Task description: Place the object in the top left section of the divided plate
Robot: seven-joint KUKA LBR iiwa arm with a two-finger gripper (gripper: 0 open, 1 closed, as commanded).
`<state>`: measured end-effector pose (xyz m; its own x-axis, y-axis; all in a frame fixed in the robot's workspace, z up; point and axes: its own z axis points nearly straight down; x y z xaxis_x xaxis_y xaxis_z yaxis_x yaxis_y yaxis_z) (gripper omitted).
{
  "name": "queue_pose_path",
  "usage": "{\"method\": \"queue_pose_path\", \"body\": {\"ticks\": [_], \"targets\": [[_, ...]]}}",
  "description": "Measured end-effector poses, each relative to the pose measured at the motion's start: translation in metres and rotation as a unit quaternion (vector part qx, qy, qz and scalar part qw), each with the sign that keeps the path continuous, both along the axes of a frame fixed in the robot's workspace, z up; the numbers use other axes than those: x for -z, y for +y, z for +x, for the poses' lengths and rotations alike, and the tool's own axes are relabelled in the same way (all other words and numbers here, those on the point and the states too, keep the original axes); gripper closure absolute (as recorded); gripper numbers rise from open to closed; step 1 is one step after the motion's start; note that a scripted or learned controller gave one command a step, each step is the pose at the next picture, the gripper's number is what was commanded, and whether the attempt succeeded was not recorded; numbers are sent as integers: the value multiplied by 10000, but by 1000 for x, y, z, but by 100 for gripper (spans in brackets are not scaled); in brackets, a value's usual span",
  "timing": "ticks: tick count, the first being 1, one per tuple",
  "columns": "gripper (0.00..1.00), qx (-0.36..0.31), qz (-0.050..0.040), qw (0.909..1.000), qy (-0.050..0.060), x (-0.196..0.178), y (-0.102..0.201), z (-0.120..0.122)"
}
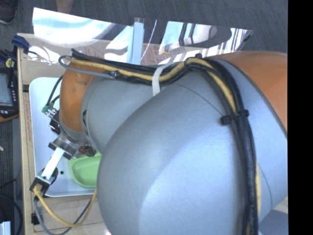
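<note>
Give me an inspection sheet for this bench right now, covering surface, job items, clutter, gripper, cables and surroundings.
Surface: a white bin sits at the left of the bench; the wooden bench edge shows below it.
Job's things: a green plate lies in the bin, mostly hidden by the arm; its sections cannot be made out. A small brown object sits at its upper rim, too hidden to identify.
Clutter: nothing seen.
Gripper: hidden behind the arm, state cannot be told.
Cables: a black and yellow cable bundle runs along the arm; a yellow cable loops over the bench edge.
Surroundings: dark carpet, and a shoe at top left.
</note>
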<state>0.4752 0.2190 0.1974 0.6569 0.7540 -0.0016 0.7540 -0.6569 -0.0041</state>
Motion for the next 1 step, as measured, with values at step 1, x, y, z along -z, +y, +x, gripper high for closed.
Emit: {"method": "queue_pose_path", "body": {"ticks": [1], "targets": [[100,1623,-32,9867,22,93,-5,-1]]}}
